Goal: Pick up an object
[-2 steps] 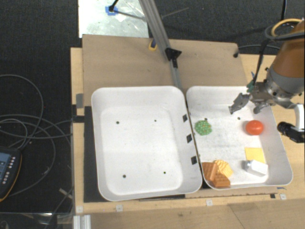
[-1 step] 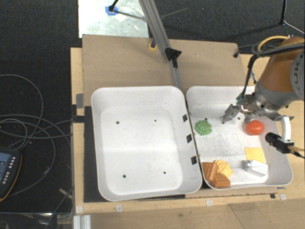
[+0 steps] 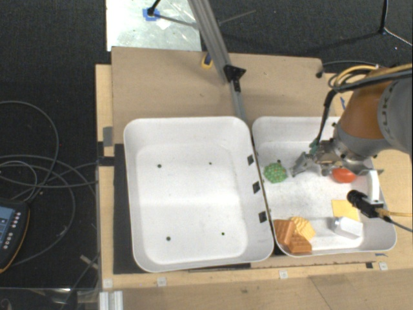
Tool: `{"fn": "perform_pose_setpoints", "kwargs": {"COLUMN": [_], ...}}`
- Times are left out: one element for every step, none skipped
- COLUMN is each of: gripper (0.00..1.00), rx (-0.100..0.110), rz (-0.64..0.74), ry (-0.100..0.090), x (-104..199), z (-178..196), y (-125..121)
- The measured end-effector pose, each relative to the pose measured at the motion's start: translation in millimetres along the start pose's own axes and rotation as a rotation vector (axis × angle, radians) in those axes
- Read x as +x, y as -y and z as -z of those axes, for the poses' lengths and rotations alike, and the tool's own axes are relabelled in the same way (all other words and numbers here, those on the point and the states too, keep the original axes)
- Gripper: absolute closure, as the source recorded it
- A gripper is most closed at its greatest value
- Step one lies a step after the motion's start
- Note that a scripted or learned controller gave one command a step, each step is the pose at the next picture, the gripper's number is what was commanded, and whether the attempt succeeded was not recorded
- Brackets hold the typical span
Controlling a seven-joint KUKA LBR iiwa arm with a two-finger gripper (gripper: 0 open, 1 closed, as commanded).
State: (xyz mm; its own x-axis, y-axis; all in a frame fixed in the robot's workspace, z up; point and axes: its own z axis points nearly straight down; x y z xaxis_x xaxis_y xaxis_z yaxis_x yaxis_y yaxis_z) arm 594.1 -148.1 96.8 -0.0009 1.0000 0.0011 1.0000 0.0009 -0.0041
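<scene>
Just gripper (image 3: 302, 166) beside green ball (image 3: 275, 172), mid-bin.

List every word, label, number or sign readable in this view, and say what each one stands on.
No text can be read.
Handheld control pendant at the left edge: its screen shows light marks, too small and blurred to read.
Green ball, orange-red object, yellow block, tan-and-orange block and both white bins: no lettering visible.
Gripper: no marking legible.
</scene>
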Motion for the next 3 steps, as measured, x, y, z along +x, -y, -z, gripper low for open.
{"fn": "perform_pose_setpoints", "kwargs": {"gripper": [1.00,1.00,1.00], "rx": [-0.008,-0.012,-0.011], "rz": [0.000,0.004,0.004], "ry": [0.001,0.003,0.003], "x": [-1,3,2], "z": [14,78,120], "y": [-2,-7,-9]}}
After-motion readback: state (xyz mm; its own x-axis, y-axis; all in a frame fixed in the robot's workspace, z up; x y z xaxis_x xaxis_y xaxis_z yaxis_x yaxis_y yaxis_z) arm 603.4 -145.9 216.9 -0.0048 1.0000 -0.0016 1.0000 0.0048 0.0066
